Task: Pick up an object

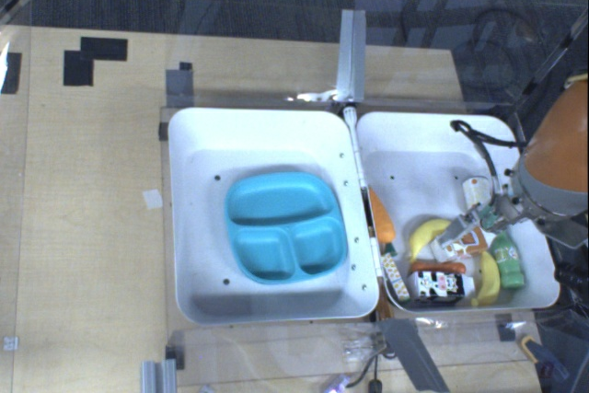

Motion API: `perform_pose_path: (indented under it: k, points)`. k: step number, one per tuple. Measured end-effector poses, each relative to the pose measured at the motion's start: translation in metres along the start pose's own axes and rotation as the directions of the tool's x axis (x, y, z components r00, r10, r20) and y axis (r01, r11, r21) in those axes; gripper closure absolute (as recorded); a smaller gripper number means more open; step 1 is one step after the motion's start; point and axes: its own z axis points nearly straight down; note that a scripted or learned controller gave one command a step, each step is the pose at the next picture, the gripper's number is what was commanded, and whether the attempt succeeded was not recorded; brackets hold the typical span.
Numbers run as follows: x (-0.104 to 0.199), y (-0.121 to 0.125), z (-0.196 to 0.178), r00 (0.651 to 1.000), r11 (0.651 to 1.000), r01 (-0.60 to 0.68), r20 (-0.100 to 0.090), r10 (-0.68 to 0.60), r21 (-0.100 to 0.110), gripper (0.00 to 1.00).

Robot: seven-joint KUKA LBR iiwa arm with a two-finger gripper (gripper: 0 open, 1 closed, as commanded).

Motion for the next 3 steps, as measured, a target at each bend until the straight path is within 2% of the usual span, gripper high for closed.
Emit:
perform_pose_path:
  k: [1, 2, 3]
  points:
    - [0.023, 0.045, 0.087, 0.968, 0.968, 0.252, 0.009, -0.252, -0.007, 0.0]
    - [0.034, 0.021, 0.087, 0.997, 0.997, 0.078, 0.015, -0.078, -0.02, 0.0]
    - [0.01, 0.072, 0.088, 0.998, 0.998, -0.055, 0.005, 0.055, -0.01, 0.0]
